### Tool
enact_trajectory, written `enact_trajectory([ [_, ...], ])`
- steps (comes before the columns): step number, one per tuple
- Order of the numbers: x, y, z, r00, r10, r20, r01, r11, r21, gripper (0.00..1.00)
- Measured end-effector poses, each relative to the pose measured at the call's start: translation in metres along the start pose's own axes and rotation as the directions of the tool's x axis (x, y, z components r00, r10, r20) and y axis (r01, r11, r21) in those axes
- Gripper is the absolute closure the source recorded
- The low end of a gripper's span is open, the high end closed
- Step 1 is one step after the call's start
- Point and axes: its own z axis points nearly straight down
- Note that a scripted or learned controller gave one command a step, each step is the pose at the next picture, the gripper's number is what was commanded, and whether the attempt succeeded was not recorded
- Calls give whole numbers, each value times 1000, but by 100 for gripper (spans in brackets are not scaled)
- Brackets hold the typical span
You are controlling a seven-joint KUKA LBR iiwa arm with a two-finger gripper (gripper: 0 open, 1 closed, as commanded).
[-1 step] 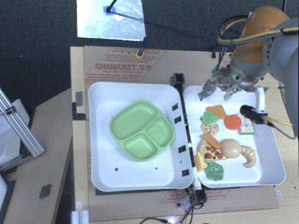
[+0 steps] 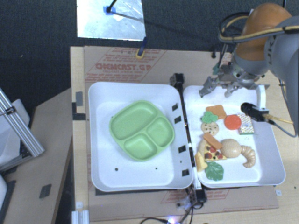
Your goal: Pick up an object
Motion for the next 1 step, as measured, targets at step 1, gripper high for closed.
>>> enact_trajectory([
  [1,-1,1,41,1000,2,1,-2,1000,1,0],
])
